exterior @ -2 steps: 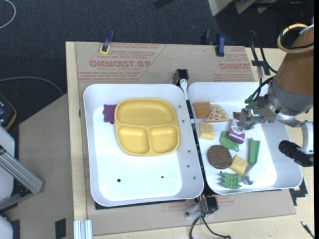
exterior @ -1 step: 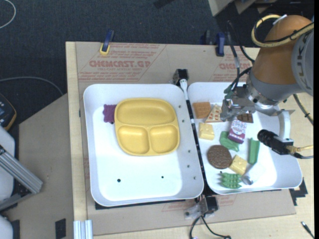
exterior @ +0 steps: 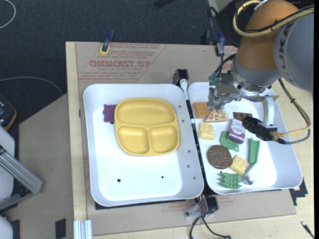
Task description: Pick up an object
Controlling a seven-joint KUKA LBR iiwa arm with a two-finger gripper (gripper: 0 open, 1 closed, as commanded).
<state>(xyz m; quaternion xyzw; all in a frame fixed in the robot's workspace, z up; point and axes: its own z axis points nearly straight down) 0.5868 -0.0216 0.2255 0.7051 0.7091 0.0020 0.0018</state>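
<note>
Gripper (exterior: 218, 99) low over the toy food in the right bin (exterior: 284, 176).

The waffle piece (exterior: 216, 116) lies at the far left part of the right bin, beside an orange cracker (exterior: 199, 109), and the gripper is just above it; if it holds something I cannot tell. Nearer lie a cheese cube (exterior: 206, 131), a brown cookie (exterior: 219, 156), a purple packet (exterior: 237, 131) and green vegetables (exterior: 230, 179). In the left bin (exterior: 99, 183) a yellow divided tray (exterior: 147, 125) sits, with a purple thing (exterior: 108, 113) touching its left edge.

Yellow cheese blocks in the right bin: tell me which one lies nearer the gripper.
The upper cheese block, left of the purple packet; the other cheese block lies below the brown cookie.
</note>
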